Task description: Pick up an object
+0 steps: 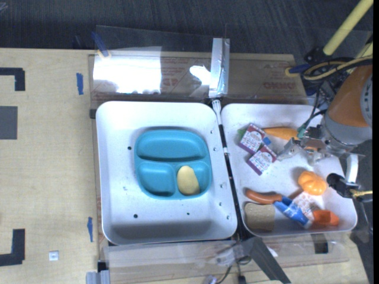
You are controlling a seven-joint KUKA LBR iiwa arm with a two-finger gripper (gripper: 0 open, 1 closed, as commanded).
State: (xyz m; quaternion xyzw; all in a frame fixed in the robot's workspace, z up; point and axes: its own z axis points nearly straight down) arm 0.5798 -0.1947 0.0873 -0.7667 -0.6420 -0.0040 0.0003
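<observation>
Two bins [112,123]: left keeps tray [172,144] with lemon [188,180]; right heaps packets [257,149] at 9 o'clock of end effector [308,144], grip undeterminable, positioned for picking.

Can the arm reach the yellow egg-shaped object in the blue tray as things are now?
Probably yes. The yellow egg-shaped object lies uncovered in the blue tray, nothing above it. The arm is over the right bin and would only cross the low divider.

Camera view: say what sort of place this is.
Probably a robot lab's pick-and-place test bench. Two white bins sit side by side on a wooden bench; a blue divided tray and toy food such as a hot dog lie in them, beside a grey-and-orange arm.
</observation>
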